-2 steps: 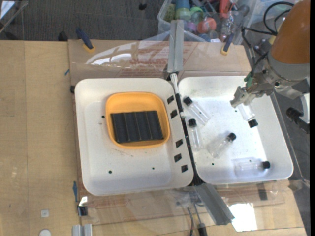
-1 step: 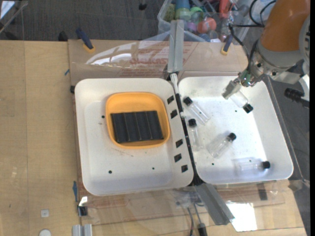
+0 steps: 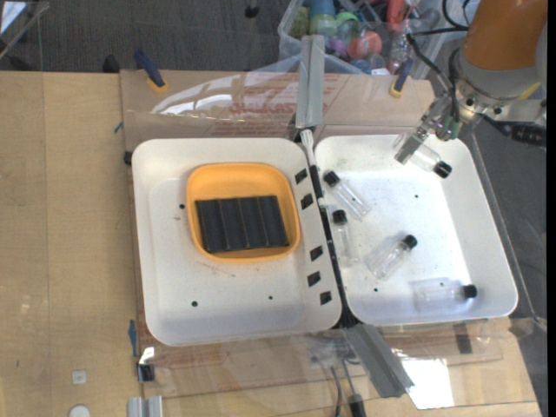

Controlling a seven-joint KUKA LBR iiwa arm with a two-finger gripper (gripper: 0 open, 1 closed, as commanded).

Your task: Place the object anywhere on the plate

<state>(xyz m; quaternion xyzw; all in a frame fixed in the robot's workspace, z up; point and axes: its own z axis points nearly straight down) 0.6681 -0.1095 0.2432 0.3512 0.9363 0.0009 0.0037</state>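
Gripper [image 3: 415, 144] closed on clear plastic vial with black cap [image 3: 426, 156]; recommend level carry to orange square plate [image 3: 201, 183], releasing low.

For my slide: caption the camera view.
Arm's fingers over right bin of vials; orange plate waits left.

No legible text or labels.
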